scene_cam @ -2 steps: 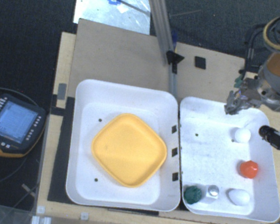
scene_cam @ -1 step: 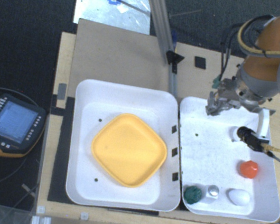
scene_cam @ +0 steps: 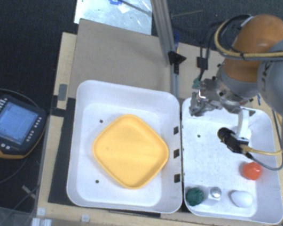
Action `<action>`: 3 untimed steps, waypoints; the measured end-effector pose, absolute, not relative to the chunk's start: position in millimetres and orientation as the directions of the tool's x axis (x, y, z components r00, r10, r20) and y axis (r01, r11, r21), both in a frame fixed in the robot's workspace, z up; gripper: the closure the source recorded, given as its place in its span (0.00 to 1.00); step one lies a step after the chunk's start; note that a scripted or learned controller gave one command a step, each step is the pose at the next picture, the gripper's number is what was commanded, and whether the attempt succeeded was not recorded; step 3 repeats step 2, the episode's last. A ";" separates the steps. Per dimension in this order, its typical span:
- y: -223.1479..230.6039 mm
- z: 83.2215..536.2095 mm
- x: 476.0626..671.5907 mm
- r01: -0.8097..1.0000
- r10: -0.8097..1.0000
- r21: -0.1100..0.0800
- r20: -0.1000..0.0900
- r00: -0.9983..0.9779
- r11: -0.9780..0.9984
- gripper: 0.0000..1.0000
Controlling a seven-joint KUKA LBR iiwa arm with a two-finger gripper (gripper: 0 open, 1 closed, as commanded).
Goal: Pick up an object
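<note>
Green ball [scene_cam: 194, 195], silver cap [scene_cam: 215, 192], white egg [scene_cam: 241, 198] line the right bin [scene_cam: 270, 211].

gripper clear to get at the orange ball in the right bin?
Probably yes. The orange ball lies alone on the right bin floor, apart from the white egg below it. The gripper is at the bin's far-left corner, nothing between them.

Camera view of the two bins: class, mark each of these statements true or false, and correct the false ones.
1. The yellow plate lies in the left bin. True.
2. The orange ball sits on the yellow plate. False: it is in the right bin.
3. The white egg-shaped object lies near the right bin's front edge. True.
4. The gripper hangs over the left bin's middle. False: it is over the right bin's back left corner.
5. The dark green object is beside the plate. False: right bin.
</note>
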State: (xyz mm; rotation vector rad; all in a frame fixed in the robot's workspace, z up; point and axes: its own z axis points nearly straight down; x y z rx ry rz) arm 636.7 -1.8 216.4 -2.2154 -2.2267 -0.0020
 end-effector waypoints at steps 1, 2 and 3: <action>46.4 213.5 634.0 1.000 1.000 0.001 0.001 -0.004 0.004 1.00; 91.6 215.8 615.7 1.000 1.000 0.000 0.001 -0.004 0.004 1.00; 91.6 215.8 615.7 1.000 1.000 0.000 0.001 -0.004 0.004 1.00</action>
